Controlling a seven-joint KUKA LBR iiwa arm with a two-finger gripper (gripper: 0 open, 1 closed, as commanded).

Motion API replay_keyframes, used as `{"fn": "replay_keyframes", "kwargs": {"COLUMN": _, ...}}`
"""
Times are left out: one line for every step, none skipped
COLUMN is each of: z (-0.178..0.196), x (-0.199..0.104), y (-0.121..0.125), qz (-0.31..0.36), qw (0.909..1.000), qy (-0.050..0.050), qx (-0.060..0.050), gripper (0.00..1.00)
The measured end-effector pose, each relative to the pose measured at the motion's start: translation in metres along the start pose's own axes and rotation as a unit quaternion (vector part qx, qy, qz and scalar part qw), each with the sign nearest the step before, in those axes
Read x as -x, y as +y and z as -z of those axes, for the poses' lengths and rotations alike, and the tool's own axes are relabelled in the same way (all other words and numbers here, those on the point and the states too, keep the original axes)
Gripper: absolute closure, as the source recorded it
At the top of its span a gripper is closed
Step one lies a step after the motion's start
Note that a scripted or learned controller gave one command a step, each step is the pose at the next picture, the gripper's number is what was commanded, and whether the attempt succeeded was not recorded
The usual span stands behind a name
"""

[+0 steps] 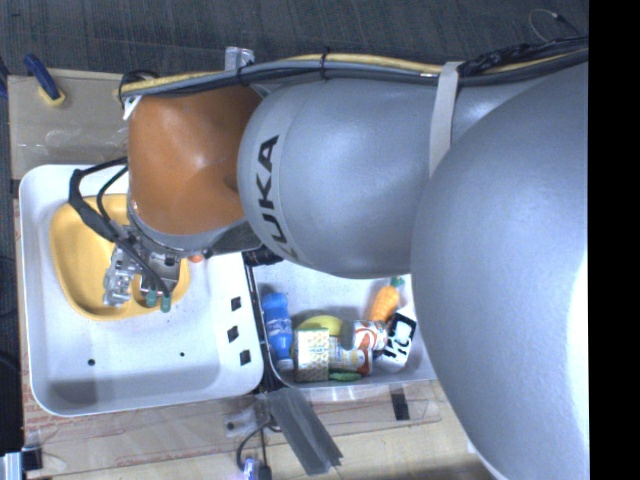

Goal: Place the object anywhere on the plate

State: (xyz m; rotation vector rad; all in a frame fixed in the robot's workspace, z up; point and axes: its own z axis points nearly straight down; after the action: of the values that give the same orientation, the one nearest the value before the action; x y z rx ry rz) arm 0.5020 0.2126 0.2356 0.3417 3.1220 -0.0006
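Over the yellow plate hangs the metal claw (135,286), at about eight o'clock from the arm's orange band; whether its fingers are spread or pressed together I cannot tell, and no object shows between them.

Dark grey carpet-like flooring fills the top of the view, at twelve o'clock. Below it lies the pale wooden table (75,113), its grain visible along the left and bottom edges, with a small blue and yellow clip (42,78) at its ten o'clock corner.

On the left sits the shallow white plastic bin (120,368) with rounded corners and a smooth, slightly glossy floor. The round yellow plate (75,258) rests in that bin's upper-left part, its rim curving smoothly, part of it hidden under the arm. Black cables loop from the wrist across the plate.

At centre bulges the glossy orange band (185,173), then the smooth grey arm shell (350,168), which carries the black letters "UKA" running sideways.

At five o'clock from the claw lies the second white bin (340,386), holding the task's candidate objects: a blue bottle-like item (275,326), a yellow-green round fruit shape (320,324), a small printed carton (312,353), an orange carrot-shaped toy (385,303), and a white box with black markings (398,340), whose writing is too small to read.
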Motion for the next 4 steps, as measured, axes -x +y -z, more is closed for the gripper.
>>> {"fn": "replay_keyframes", "kwargs": {"z": 0.000, "x": 0.000, "y": 0.000, "qz": 0.000, "qw": 1.0000, "qy": 0.000, "qx": 0.000, "gripper": 0.00}}
{"fn": "replay_keyframes", "kwargs": {"z": 0.010, "x": 0.001, "y": 0.001, "qz": 0.002, "qw": 1.0000, "qy": 0.000, "qx": 0.000, "gripper": 1.00}}
{"fn": "replay_keyframes", "kwargs": {"z": 0.011, "x": 0.009, "y": 0.009, "qz": 0.107, "qw": 0.9943, "qy": -0.002, "qx": 0.001, "gripper": 1.00}}
{"fn": "replay_keyframes", "kwargs": {"z": -0.033, "x": -0.005, "y": 0.006, "qz": 0.201, "qw": 0.9796, "qy": 0.001, "qx": 0.000, "gripper": 1.00}}
